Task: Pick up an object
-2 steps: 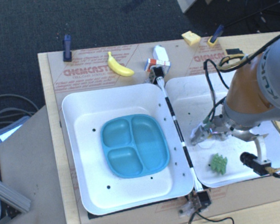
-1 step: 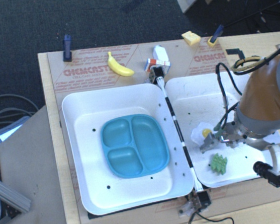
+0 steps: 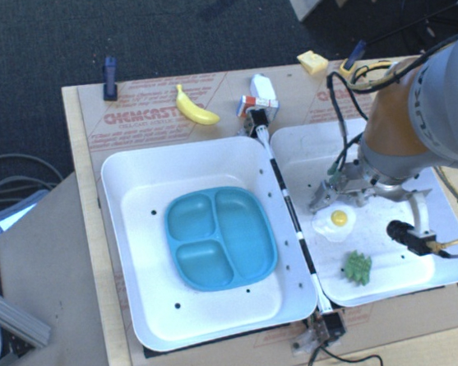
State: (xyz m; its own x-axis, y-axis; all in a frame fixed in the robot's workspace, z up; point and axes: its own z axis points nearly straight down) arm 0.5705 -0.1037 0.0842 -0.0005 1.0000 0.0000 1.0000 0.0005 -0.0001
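- The gripper [image 3: 330, 195] hangs low in the right bin [image 3: 451, 271], metal tips pointing toward the divider; whether they are spread or closed I cannot tell, since the wrist hides much of them.
- A fried egg toy [image 3: 336, 223] lies just below the tips, near or perhaps touching them, roundish with no clear long axis.
- A green broccoli piece [image 3: 357, 267] sits farther toward the bin's near edge.
- The blue divided plate [image 3: 219, 239] rests in the left bin [image 3: 130, 190], well apart.

Tray [image 3: 219, 239] in left bin [image 3: 130, 190]; egg [image 3: 336, 222], broccoli [image 3: 357, 267] in right bin [image 3: 306, 139].
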